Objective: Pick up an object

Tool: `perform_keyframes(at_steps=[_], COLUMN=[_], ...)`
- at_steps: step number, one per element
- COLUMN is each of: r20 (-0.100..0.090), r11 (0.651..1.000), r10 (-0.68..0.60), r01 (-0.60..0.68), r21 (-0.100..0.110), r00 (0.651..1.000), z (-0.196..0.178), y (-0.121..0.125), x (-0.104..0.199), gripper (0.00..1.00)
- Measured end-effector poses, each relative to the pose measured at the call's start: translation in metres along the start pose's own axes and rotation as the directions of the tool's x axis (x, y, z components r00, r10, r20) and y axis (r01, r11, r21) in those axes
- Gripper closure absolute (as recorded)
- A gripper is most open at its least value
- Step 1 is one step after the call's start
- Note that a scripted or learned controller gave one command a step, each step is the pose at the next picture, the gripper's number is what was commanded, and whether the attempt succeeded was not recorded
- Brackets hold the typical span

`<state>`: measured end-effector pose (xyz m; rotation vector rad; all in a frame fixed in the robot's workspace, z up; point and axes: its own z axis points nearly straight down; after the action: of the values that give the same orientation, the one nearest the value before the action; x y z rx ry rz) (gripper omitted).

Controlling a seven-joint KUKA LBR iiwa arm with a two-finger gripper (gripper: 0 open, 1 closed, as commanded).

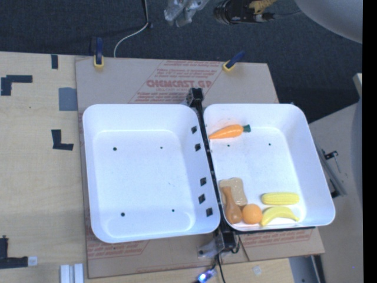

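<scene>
The right bin (294, 158) holds several toy foods. An orange carrot (227, 132) lies near its far left wall. At its near edge sit a tan and brown piece (232, 198), an orange ball (252, 214), a yellow corn cob (280, 198) and a yellow banana (278, 216). My gripper (184, 5) hangs high beyond the far edge of the bench, over the dark floor, well away from both bins and blurred. Nothing shows in it.
The left bin (141, 170) stands beside the right one, joined by a black clip strip (203, 158). Both rest on a cardboard sheet (177, 81) held by clamps (98, 58). The grey arm (330, 5) crosses the top right corner.
</scene>
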<state>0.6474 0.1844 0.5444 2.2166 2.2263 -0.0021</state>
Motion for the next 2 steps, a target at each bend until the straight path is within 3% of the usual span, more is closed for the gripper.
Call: perform_keyframes(at_steps=[2], r20=[0.002], r11=[1.000], r10=[-0.005], r01=[0.005], r21=[0.002], r00=[1.000], z=[-0.0193], y=[-0.0003], x=[0.0026], gripper=[1.00])
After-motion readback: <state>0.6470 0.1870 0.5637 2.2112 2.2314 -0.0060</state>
